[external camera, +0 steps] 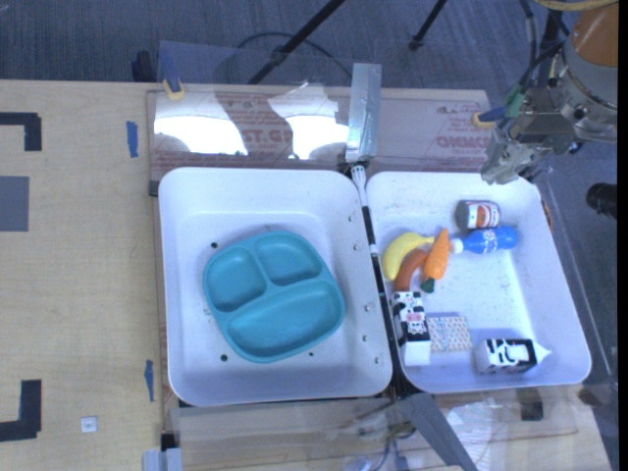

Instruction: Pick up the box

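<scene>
A small flat box (449, 333) with a speckled reddish pattern lies near the front of the right bin (559, 292). A black-and-white carton (411, 324) lies just to its left, touching it. A second black-and-white carton (508, 354) rests at the front right. My gripper (504, 166) hangs above the far right corner of the right bin, well behind the box and apart from every object. Nothing shows in its grasp.
A yellow banana (401, 251) and an orange carrot (437, 256) lie mid-bin. Behind them are a small can (478, 214) and a blue bottle (487, 240), closest to the gripper. The left bin (186, 214) holds a blue divided plate (273, 294).
</scene>
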### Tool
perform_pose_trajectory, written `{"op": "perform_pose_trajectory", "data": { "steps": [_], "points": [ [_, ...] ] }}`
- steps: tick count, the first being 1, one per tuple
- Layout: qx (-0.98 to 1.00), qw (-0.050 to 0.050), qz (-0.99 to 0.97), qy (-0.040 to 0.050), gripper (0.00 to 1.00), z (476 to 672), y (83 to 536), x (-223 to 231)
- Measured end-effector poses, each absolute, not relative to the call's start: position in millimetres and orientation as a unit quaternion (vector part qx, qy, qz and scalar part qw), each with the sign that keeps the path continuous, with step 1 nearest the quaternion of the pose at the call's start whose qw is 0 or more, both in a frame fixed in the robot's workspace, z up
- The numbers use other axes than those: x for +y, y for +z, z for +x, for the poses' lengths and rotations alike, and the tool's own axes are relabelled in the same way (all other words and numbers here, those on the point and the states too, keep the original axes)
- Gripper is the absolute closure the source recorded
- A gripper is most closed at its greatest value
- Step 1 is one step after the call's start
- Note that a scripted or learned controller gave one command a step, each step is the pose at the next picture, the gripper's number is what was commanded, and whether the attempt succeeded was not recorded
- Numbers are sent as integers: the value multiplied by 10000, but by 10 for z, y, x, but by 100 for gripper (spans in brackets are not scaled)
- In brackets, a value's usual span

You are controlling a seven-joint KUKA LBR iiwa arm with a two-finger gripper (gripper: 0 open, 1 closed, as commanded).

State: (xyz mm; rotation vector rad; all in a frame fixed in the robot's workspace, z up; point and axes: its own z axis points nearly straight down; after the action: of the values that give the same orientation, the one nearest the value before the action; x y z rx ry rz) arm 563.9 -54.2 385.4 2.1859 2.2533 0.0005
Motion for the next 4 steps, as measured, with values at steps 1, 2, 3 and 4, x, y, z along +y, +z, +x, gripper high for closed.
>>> {"op": "perform_pose_trajectory", "data": {
  "steps": [1,2,3,4],
  "points": [
    [7188,31,6953,6,100,5650,3958,-531],
    [7200,51,6939,12,100,5662,4063,-516],
    [7213,71,6926,17,100,5674,4167,-504],
    [7223,92,6916,23,100,5686,4272,-492]
  ]
}}
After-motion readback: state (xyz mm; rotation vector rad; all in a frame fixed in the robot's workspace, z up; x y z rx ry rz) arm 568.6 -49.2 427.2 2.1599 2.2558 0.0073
